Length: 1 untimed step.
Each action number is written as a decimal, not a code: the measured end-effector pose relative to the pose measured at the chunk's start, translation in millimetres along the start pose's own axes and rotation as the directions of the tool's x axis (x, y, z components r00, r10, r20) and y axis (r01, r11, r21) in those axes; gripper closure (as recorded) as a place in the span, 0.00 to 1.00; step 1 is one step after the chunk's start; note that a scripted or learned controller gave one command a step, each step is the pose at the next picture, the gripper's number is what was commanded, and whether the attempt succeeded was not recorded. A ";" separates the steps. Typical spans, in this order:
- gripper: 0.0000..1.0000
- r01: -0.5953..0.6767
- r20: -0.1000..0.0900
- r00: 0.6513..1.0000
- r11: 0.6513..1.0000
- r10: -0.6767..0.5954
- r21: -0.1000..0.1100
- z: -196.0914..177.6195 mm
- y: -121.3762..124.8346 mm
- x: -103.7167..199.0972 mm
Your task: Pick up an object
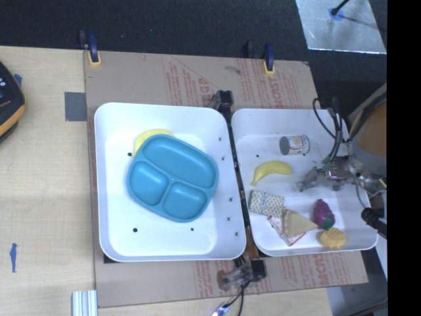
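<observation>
from my remote seat i see the gripper (314,178) in the right bin (263,242), its jaws spread with nothing between them; banana (271,170) just to its left, purple object (322,212) just below it; blue tray (172,178) fills the left bin (112,236).

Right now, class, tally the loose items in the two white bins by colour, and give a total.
Blue: 1, the divided plate
Yellow: 3, the banana, the item under the plate, the lumpy toy
Purple: 1, the grape bunch
Silver: 1, the small can
Patterned or tan: 2, the patterned packet, the tan wedge
Total: 8
</observation>
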<state>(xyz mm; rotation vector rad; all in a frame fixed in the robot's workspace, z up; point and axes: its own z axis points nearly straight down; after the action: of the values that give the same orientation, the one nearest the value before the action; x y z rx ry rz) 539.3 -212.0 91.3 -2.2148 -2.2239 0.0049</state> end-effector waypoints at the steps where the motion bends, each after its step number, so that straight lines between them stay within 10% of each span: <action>1: 0.00 0.000 0.000 1.000 1.000 0.000 -0.001 0.1 -60.6 0.3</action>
<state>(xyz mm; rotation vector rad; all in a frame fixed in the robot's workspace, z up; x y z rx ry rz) 478.7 -212.0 91.4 -2.2146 -2.2244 0.0036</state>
